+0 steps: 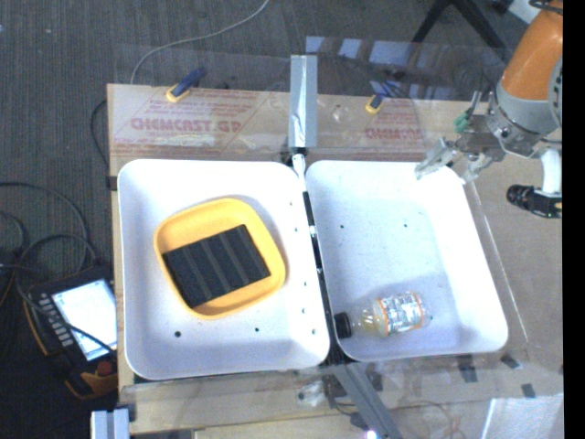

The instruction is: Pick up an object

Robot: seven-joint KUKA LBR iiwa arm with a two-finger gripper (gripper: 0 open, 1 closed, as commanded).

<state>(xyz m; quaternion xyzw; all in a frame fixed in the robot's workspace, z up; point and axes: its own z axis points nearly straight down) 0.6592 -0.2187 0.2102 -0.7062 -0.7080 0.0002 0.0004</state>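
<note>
- One small bottle (pixel 384 315) lies on its side at the near edge of the right bin (pixel 402 208), its dark cap pointing left toward the seam between the bins. It holds a yellowish liquid and wears a pale label with print too small to read.
- One yellow dish (pixel 219 257) sits in the left bin (pixel 146 199), near its middle, with one black ribbed slab (pixel 215 263) lying in it at a slant.
- Two white bins in all, side by side and touching along the centre seam.
- One tablet-like device (pixel 78 314) with a lit screen lies on the floor to the left of the bench.
- Behind the bins, a clear sheet (pixel 219 108) covers a brown board; red lettering repeats across it, reading roughly "CHEMCAST", the rest unclear.
- Two clamps with yellow and blue parts hold that sheet: one (pixel 184 84) at the left, one (pixel 380 97) at the right.
- One gripper (pixel 448 161) hangs over the far right corner of the right bin, well apart from the bottle. Its fingers look spread apart with nothing between them.
- Above it rises the arm's orange band (pixel 537 53).
</note>
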